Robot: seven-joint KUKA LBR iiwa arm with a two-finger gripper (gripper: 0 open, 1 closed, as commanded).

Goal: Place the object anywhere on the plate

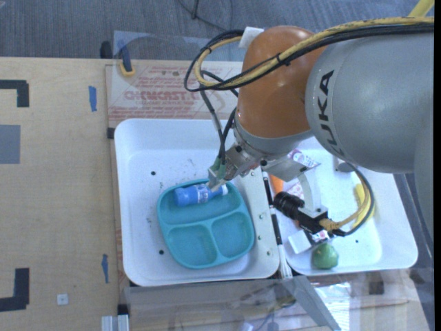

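A blue three-compartment plate (207,236) lies in the left white bin (134,185), toward its front. A small blue-and-white bottle-like object (195,196) lies on its side in the plate's long upper compartment, with its white end pointing right. My gripper (218,178) hangs from the large grey and orange arm, directly above the object's white end and touching or nearly touching it. The arm's bulk hides the gripper's upper part.
The right bin (393,254) holds a green round item (324,256) at the front, an orange item (275,183) and a white packet (304,158) near the divider. A black fitting with yellow cable (298,209) hangs over it. The wooden bench (55,185) lies to the left.
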